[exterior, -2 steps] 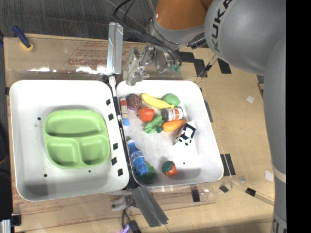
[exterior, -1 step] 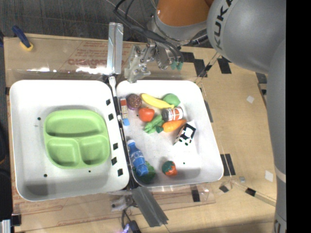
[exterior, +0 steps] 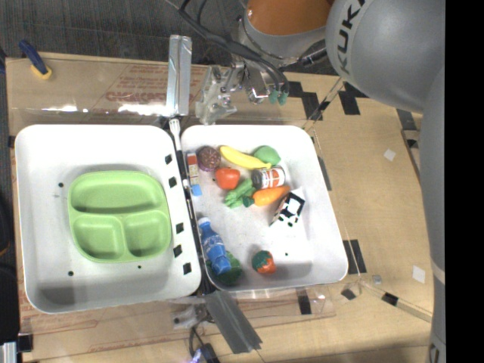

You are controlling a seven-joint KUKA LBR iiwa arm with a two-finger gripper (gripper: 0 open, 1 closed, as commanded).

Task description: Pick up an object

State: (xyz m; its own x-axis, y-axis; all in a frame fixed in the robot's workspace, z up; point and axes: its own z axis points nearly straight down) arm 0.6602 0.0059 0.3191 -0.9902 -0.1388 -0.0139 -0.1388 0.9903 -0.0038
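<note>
Clutter sits in the right-hand shallow white bin (exterior: pixel 321 203): we note a yellow toy banana (exterior: pixel 240 157), red toy tomato (exterior: pixel 227 178), orange toy carrot (exterior: pixel 268 196), small red-labelled can (exterior: pixel 271 177), blue plastic bottle (exterior: pixel 214 249) and black-and-white patterned cube (exterior: pixel 288 209), mostly heaped toward the far wall, so any is a candidate pick. The left white bin (exterior: pixel 34 203) carries a green three-compartment tray (exterior: pixel 119 215), likely the drop spot. The two-finger gripper (exterior: pixel 218 100) hangs above the counter (exterior: pixel 370 172) beyond the right bin; its fingers look parted, grasping nothing.
</note>
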